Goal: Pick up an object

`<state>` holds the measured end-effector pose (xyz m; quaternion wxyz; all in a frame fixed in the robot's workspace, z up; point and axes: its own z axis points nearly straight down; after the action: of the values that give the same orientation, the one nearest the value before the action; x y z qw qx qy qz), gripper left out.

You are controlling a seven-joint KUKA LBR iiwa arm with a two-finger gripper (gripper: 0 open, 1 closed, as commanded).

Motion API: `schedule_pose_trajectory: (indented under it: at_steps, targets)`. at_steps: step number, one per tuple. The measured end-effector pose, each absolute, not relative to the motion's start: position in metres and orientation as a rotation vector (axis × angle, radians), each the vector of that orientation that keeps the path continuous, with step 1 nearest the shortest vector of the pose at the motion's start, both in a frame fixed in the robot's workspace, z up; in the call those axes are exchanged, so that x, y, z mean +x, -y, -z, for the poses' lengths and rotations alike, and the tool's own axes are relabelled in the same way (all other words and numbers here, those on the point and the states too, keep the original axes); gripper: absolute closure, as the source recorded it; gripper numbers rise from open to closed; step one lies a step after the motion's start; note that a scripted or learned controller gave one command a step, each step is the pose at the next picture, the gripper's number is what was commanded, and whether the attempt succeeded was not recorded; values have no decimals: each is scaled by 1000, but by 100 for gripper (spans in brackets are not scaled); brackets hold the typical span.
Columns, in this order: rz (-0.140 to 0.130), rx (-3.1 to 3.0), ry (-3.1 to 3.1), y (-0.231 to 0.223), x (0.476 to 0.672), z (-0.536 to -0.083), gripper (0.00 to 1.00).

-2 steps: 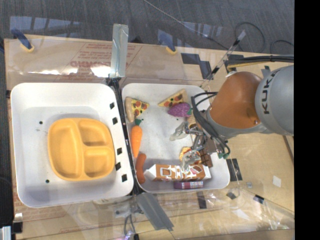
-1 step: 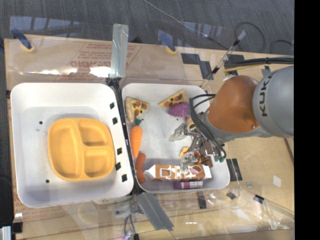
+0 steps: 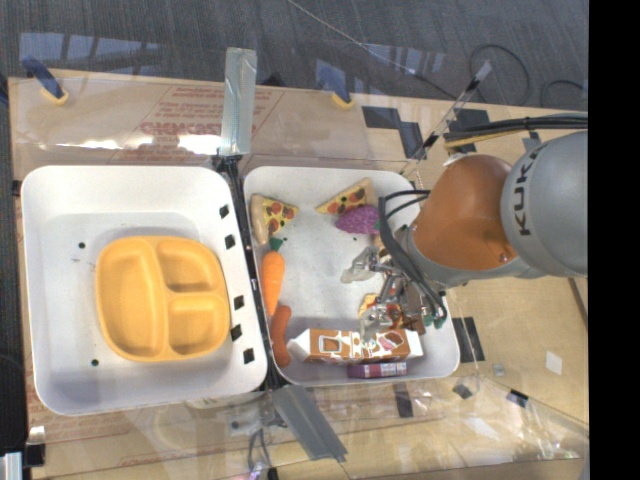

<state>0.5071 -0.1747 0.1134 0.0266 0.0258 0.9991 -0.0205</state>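
**Claw low over the toy food in the right bin**

The arm [image 3: 500, 218] reaches into the right bin [image 3: 330, 268] from the right, and its claw [image 3: 378, 288] hangs low near the bin's front right corner. Whether the claw is open or closed cannot be told; its tips blend into the clutter beneath, and nothing can be seen gripped in it.

The candidates all lie in that bin. A carton [image 3: 355, 345] with brown and white print lies flat along the front wall, with a small purple packet [image 3: 378, 370] just in front of it. A toy carrot [image 3: 272, 281] and a reddish sausage [image 3: 281, 333] lie along the left wall. Two pizza slices [image 3: 272, 214] sit near the back, one at the left corner and one further right, beside a purple bunch of grapes [image 3: 357, 218]. The left bin [image 3: 60, 368] holds a yellow divided tray [image 3: 160, 296].

The step in hand looks like the approach or descent for a grasp, apparently aimed at the carton or some small item just behind it. The next move would call for the claw to settle squarely over one piece, close on it, and lift straight up clear of the wall and neighbours. The crowded corner makes a slip or a double pick a fair risk.
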Motion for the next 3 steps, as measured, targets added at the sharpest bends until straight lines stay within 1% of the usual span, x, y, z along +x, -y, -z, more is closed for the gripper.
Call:
schedule_pose_trajectory:
  at_steps: [1, 2, 3]
  targets:
    - [78, 461, -3023, 178, 492, -115, 0]
    - [46, 637, -3005, 190, 491, -114, 0]
    - [60, 776, -2968, 188, 489, -114, 0]
